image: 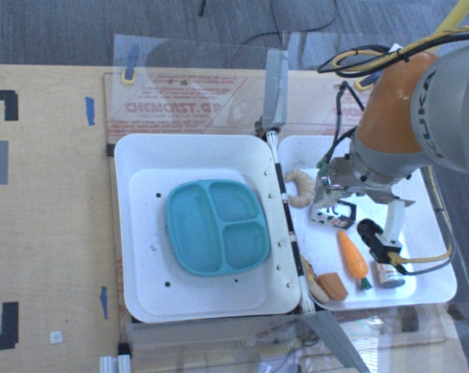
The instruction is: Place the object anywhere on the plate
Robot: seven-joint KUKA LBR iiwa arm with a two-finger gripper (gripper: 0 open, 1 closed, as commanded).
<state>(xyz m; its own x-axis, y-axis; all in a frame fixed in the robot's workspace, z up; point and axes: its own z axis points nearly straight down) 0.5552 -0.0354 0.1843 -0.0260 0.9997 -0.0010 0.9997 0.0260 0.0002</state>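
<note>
The grey arm with its orange wrist band (397, 107) hangs over the right bin's (436, 286) back half; its gripper (333, 208) is too obscured to judge. The orange plastic carrot (352, 255) lies near that bin's front edge. The teal divided plate (217, 226) fills the left bin's (141, 169) middle. I'd centre squarely over the carrot before descending.

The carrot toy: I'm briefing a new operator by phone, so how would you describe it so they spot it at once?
Find the right-hand white bin, the one under the grey and orange arm. Near its front lies the carrot toy, a slim orange cone pointing away from its small green tip. Unlike the stubbier orange piece at the bin's front left corner or the pale curved piece further back, it tapers to a point.
</note>
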